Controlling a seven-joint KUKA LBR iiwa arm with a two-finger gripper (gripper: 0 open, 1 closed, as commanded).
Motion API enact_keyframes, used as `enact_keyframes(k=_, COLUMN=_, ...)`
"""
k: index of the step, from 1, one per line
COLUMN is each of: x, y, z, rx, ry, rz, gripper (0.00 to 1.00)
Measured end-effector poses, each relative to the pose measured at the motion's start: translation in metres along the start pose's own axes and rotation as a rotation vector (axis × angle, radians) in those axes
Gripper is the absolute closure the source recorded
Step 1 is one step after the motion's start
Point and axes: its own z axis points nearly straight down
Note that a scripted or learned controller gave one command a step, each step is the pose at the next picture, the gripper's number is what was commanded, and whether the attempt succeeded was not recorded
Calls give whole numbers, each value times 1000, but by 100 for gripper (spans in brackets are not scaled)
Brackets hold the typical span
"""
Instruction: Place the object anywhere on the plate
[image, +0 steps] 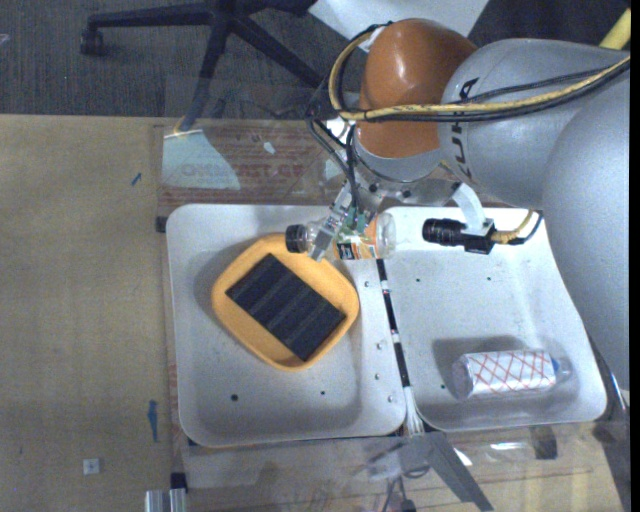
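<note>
A yellow plate (232, 290) with a dark ribbed centre lies in the left bin (200, 400). At the back, a small clear bottle (372, 236) with a black cap and an orange label hangs tilted over the divider between the bins, its cap end just past the plate's far corner. My gripper (343, 226) reaches down from the orange wrist and is shut on the bottle's middle, with fingers on both sides of it. The arm hides the upper part of the gripper.
A white cylinder with a red crosshatch pattern (505, 371) lies on its side at the front of the right bin (480, 300). A small black camera (455, 233) juts out beside the wrist. The grey arm covers the right bin's right edge.
</note>
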Motion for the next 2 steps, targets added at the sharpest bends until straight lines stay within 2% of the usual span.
enact_keyframes(k=1, x=54, y=27, z=36, rx=1, ry=5, rz=-507, gripper=100)
enact_keyframes(k=2, x=53, y=27, z=35, rx=0, ry=4, rz=-506, gripper=0)
